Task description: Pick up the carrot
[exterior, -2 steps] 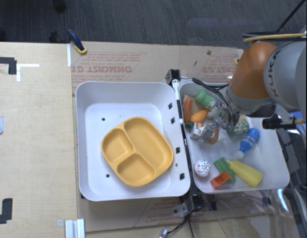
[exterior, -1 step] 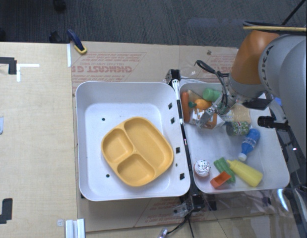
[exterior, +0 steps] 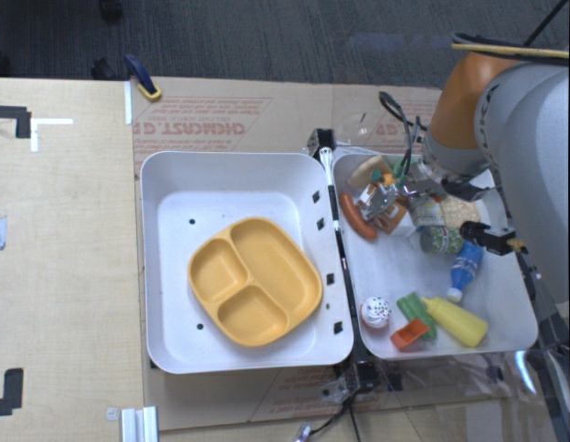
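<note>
While the big grey arm (exterior: pixel 533 155) reaches in from the right, the closest things sit along the near edge of the right bin (exterior: pixel 395 256): a small orange block (exterior: pixel 410 335) at the near edge, a green piece (exterior: pixel 415 308) just behind it, and a yellow squeeze bottle (exterior: pixel 458 321) lying beside them toward the near right corner. A little white ball with dots (exterior: pixel 376 312) sits by the left wall. Farther in, a small blue bottle (exterior: pixel 464 271) lies by the right wall. In the left bin (exterior: pixel 165 201), a yellow tray with three parts (exterior: pixel 255 280) rests in the middle. Farther back in the right bin, the carrot (exterior: pixel 357 220) lies slanted close to the left wall. The gripper (exterior: pixel 386 196) hangs just beside it, right over a small pile of toys at the far end. I cannot tell how it is set or if it has anything.
</note>
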Robot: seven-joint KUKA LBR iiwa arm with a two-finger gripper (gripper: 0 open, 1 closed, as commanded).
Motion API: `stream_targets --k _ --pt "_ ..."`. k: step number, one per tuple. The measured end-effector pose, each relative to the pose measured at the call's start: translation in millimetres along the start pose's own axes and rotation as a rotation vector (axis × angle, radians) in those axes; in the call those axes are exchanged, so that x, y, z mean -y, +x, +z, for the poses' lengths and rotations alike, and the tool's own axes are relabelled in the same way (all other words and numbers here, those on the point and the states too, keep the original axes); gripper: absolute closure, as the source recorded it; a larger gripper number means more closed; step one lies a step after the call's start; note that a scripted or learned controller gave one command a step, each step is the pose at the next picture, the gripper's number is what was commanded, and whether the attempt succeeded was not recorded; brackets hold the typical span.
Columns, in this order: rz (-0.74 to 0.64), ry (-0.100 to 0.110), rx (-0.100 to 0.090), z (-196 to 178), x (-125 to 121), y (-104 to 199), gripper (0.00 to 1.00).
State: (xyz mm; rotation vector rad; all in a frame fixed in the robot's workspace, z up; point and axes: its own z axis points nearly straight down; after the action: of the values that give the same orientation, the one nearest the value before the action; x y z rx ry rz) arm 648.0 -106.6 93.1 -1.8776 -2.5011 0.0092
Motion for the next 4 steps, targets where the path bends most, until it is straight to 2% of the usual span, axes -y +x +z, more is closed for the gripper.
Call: stream_targets --k 1,2,3,4 --pt "-0.139 -0.013 0.013 -253 -20 40 0.00" --pt "-0.055 -0.011 0.009 -117 -26 116 0.00" --pt "0.040 -0.009 0.008 -96 27 184 0.00" --pt "0.021 -0.009 0.008 -44 66 246 0.00"
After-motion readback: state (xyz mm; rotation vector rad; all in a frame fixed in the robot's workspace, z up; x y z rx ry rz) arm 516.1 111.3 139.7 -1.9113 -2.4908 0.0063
